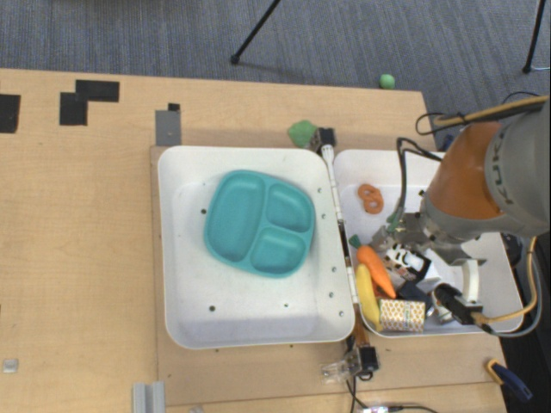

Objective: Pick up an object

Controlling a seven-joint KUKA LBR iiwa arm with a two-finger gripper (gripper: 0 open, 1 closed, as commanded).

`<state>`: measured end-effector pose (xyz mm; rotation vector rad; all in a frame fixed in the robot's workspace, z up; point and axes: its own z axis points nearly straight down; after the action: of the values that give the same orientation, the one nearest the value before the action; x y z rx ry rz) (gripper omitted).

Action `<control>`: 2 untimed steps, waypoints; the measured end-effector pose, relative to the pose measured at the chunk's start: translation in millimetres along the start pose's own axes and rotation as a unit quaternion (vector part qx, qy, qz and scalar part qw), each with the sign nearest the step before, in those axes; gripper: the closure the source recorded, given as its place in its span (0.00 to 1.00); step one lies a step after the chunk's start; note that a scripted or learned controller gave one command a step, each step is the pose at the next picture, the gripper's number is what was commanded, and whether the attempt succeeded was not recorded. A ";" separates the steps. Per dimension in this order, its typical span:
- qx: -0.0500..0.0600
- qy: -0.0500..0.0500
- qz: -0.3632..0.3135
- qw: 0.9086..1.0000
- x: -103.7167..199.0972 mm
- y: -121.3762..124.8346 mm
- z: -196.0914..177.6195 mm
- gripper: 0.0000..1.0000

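My gripper [403, 252] is down in the right bin [495, 317], low over the pile of toys at its front left. Beside it lie an orange carrot [377, 270], a yellow banana [367, 295] and a patterned block [402, 315]. A small black-and-white object [401, 256] lies right at the fingers. An orange pretzel [371, 198] lies apart at the bin's back left. The arm's grey body and orange band [465, 179] hide the bin's middle.
The left bin [185, 308] holds a teal divided plate [258, 222]. A green ball [302, 132] sits on the bench behind the bins, and a smaller green ball [387, 81] lies on the floor. Cables run along the right bin's front edge.
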<state>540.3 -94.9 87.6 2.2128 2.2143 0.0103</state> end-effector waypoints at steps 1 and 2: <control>0.002 0.001 0.000 1.000 -30.1 -2.7 0.4 0.00; 0.002 0.000 0.000 1.000 -78.3 -33.4 0.4 0.00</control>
<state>506.9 -173.2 87.0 2.2140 2.2164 0.0057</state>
